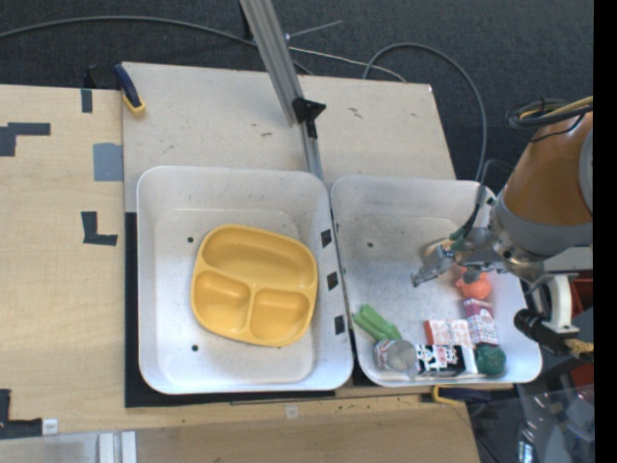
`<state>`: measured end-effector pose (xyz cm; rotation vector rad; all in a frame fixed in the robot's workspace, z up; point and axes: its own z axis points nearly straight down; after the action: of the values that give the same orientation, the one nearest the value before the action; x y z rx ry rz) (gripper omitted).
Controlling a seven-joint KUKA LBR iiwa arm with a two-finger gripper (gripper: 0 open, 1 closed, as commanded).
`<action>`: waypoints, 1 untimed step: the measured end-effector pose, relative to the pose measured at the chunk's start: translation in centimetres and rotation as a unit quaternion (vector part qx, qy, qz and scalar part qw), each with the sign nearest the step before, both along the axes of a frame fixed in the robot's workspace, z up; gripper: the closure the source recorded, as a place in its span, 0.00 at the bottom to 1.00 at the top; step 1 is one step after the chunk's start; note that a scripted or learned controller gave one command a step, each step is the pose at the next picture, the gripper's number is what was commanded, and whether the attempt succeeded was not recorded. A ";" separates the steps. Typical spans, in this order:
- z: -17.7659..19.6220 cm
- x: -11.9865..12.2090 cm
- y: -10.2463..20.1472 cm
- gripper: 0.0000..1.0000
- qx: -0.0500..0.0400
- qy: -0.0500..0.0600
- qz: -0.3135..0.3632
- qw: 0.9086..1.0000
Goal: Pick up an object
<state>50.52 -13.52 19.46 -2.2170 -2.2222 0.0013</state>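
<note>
Dark carpet surrounds a pale wooden tabletop (58,258) that carries two shallow white bins side by side. Nearest the front edge, the right white bin (386,201) holds a cluster of small things along its near wall: a green pod-shaped toy (374,323), a clear rounded plastic piece (393,356), a black-and-white printed packet (442,358), a pair of red-and-white small packets (449,333), a pink-labelled small packet (480,322) and a dark green round lump (491,359) in the near right corner. Just behind these lies a small orange-red round object (472,285), close to the bin's right wall.

The left white bin (154,201) carries a yellow three-compartment plastic plate (254,284) near its middle.

Farther back, the metal two-finger gripper (434,264) hangs low over the right bin, just beside the orange-red object on its left; whether its grasp is closed or released I cannot tell, and nothing is visibly caught in it. The grey arm with its orange band (545,186) reaches in over the bin's right wall. Beyond the bins a grey metal pole (275,46) slants toward the far edge, and a blue-and-yellow clamp (129,89) sits at the far left corner.

As I judge it, the pick is not yet done: every object rests in the bin, so the grasp and the lift remain.
</note>
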 end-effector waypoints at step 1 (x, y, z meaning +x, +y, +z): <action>0.0 0.0 0.0 0.00 0.000 0.000 0.000 1.000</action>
<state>50.52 -13.54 19.46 -2.2175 -2.2219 0.0012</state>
